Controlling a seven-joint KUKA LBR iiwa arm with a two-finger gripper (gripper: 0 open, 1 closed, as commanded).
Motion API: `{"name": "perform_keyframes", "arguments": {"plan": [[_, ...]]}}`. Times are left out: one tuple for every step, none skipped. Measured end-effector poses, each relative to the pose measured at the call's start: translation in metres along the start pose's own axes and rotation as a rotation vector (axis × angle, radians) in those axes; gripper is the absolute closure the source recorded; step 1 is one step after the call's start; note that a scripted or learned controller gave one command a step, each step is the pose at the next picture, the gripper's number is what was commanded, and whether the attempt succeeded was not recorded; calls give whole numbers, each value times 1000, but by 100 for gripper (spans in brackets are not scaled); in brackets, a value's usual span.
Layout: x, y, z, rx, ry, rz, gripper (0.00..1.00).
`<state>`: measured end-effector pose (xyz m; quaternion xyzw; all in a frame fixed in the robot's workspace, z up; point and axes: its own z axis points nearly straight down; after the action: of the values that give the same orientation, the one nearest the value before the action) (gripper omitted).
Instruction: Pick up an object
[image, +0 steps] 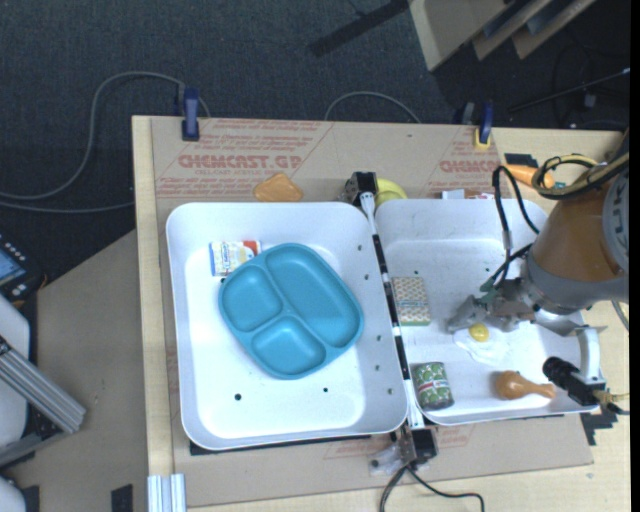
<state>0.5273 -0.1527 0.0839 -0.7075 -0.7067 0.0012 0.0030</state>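
Note:
My gripper (480, 315) hangs low in the right bin (440, 225), at the end of the grey arm with the orange band (575, 235) that reaches in from the right. It sits right over a toy fried egg (484, 342), whose yellow yolk shows just beneath it. A brown toy drumstick (520, 384) lies in front of it to the right. A green can (432, 385) lies at the bin's front left. A speckled beige block (410, 301) rests by the left wall.
The left bin (200, 340) holds a blue divided plate (290, 309) and a small white carton (233, 256). Behind the bins lie an orange piece (278, 187) and a yellow item (389, 190). Cables run at the far right (545, 178).

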Motion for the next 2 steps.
{"name": "perform_keyframes", "arguments": {"plan": [[-66,36,-1,-5,0,-1,0],[-64,90,-1,-4,8,-6,0]]}}
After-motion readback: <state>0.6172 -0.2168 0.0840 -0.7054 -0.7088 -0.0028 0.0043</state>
